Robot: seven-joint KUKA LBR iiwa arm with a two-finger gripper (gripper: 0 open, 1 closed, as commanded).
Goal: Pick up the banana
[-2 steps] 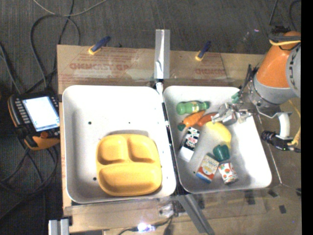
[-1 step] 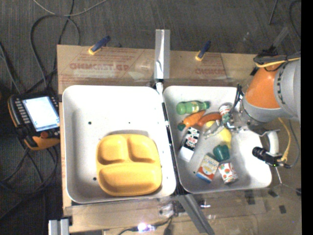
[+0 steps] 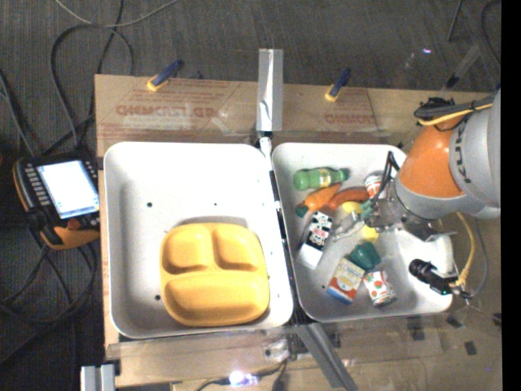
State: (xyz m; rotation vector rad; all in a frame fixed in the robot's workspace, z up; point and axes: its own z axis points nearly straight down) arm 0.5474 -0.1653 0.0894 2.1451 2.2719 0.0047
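Cardboard-topped bench carries 2 white bins; the gripper (image 3: 364, 217) hangs in the right bin (image 3: 423, 293), finger spread unclear, beside the yellow banana (image 3: 355, 209), crowded by a green bottle (image 3: 320, 177), orange carrot (image 3: 334, 195) and cartons.

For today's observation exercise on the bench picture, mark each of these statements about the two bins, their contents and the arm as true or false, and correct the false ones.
1. The yellow divided tray lies in the left bin. True.
2. The green bottle lies in the left bin. False: it lies in the right bin, near its far edge.
3. The arm's tool is over the right bin, among the cluttered items. True.
4. The tablet with the lit screen sits inside the right bin. False: it sits outside the bins, left of the left bin.
5. The right bin holds just one item. False: it holds several, including small cartons.
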